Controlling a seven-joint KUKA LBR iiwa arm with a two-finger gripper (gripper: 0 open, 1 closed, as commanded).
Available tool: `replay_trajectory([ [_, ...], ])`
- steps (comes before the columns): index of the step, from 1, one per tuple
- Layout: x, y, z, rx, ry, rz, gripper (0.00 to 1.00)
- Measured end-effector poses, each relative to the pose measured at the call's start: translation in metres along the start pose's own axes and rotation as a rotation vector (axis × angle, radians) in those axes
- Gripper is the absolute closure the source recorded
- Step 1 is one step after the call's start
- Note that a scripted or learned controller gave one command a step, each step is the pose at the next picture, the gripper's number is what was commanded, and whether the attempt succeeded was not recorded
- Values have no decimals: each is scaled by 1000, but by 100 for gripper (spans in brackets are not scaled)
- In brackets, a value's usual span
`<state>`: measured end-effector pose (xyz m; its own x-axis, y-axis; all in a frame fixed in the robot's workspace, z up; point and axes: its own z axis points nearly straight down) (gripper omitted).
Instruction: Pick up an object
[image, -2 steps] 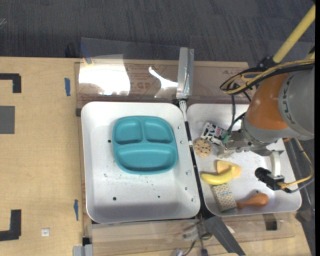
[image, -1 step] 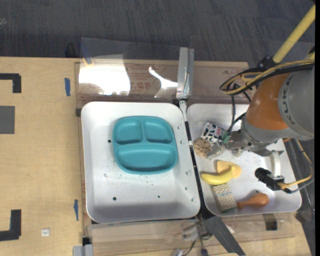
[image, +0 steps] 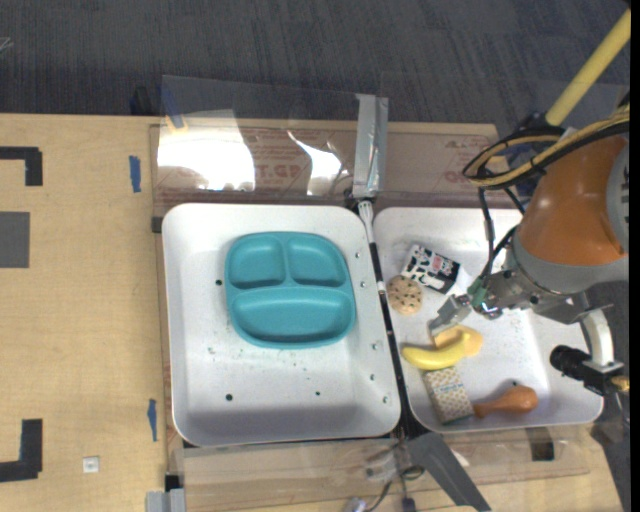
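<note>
Hovering low in the right bin (image: 560, 225), my gripper (image: 450, 312), whose grip state I cannot tell, sits just above the banana (image: 442, 350), with bare floor toward the right wall, the cookie (image: 404, 294) beside the divider.

The tabletop (image: 70, 330) carries two white bins side by side. The left bin (image: 200, 400) holds a teal divided plate (image: 290, 288). The right bin (image: 520, 350) holds a banana (image: 440, 350), a cookie (image: 405, 294), a black-and-white packet (image: 432, 266), a patterned block (image: 449, 392) and a brown drumstick-shaped item (image: 505, 402). The end effector (image: 452, 312) sits low over the banana's upper end.
</note>
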<state>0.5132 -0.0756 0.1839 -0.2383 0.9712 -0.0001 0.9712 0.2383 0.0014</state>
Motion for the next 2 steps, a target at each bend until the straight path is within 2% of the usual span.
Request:
replay_trajectory([
  [1,-51,37,6,4,0,-73,0],
  [2,-36,55,82,9,5,-207,0],
])
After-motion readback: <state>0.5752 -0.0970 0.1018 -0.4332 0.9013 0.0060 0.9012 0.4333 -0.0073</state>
